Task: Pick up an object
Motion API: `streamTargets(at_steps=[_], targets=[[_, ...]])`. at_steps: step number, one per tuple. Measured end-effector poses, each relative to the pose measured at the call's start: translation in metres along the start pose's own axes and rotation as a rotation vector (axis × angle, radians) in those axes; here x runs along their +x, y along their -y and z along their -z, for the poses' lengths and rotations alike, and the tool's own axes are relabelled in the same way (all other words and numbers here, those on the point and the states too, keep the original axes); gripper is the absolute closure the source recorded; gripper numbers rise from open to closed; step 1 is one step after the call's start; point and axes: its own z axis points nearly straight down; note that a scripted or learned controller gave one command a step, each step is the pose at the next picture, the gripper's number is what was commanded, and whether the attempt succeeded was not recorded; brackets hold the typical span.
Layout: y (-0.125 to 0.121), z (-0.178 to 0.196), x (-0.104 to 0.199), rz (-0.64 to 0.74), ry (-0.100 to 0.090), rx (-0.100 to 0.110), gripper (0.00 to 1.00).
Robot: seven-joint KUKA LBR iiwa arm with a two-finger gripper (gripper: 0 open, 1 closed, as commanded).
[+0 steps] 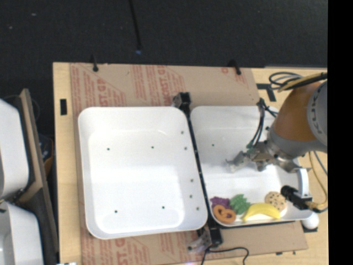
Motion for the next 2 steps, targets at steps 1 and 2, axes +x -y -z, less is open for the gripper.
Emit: streamTargets(at_steps=[1,2], targets=[[-0.049,0.0,0.032,0.004,0.0,-0.002,0.0],[0.046,0.021,-0.002,-0.005,0.0,0.001,0.0]])
